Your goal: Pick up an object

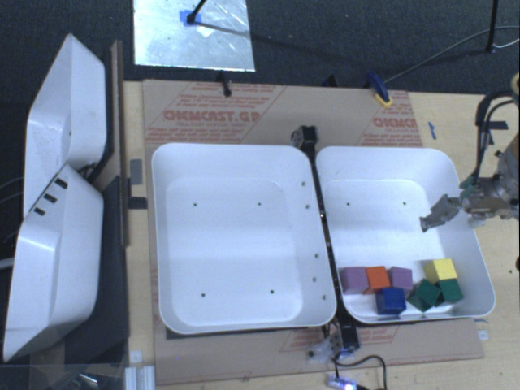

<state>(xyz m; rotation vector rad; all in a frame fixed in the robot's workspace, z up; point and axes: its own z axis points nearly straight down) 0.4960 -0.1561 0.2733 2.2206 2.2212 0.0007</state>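
Cardboard-covered bench (268,108) held two bins; the gripper (435,215), fingers state unclear, hovered above small, light-looking, rigid blocks (402,287), graspable across flat sides.

Arm (505,177) cut off by right picture edge; most of its length out of frame. Gripper (436,214) small, slightly blurred; finger gap unreadable. Green block (423,295) partly hidden behind yellow block (444,270). Stacked white bins (57,210) clipped at left edge.

Bright, even light falls from above. The white bins (236,234) glare nearly featureless, with faint shadows along their rims. A foil sheet (193,23) gleams patchily. Detail is soft and grainy throughout, and the dark floor (341,23) looks noisy.
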